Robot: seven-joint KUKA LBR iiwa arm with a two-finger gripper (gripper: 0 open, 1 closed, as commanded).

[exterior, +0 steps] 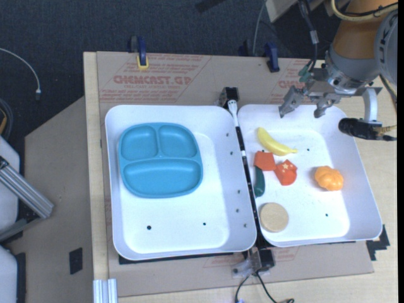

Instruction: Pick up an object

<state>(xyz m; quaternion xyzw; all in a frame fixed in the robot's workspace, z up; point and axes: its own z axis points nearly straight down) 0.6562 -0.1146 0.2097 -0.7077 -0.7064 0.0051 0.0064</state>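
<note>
Gripper: I see my gripper (304,107) over the far edge of the right bin (353,163), jaws spread wide with nothing between them.
Banana: the banana (274,142) lies in the right bin, near the gripper but apart from it.
Other pieces: red block (265,161), red pepper (286,172), orange fruit (329,178), tan disc (274,217), all in the right bin.
Left bin: the left bin (183,232) holds a blue divided plate (160,160).

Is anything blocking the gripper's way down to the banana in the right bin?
Nothing visible does. The gripper is open over the right bin's far edge, and bare bin floor lies between it and the banana. The red pieces lie beyond the banana.
</note>
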